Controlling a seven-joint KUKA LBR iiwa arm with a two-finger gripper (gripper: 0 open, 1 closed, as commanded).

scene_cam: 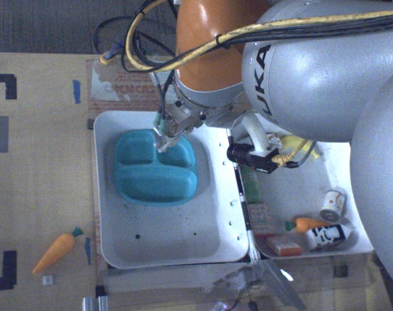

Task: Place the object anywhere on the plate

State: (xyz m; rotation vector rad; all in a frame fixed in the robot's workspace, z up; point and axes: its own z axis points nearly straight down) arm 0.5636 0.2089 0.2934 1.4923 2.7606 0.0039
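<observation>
Light wooden desk (pixel 34 193) carries black corner markings (pixel 3 86) and blue tape strips (pixel 76 91). Dark grey carpeted floor (pixel 54 11) lies beyond its edge.

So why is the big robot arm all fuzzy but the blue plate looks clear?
In the camera view the arm sits close to the lens, so it looks soft and its grey shell glares; the plate lies farther off, sharper, casting a faint shadow in the left bin.

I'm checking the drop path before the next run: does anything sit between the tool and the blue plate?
Nothing visible does. The tool hangs right over the blue divided plate, at its upper rim, in the left bin. The toy carrot lies outside that bin on the bench, clear of the plate.
</observation>
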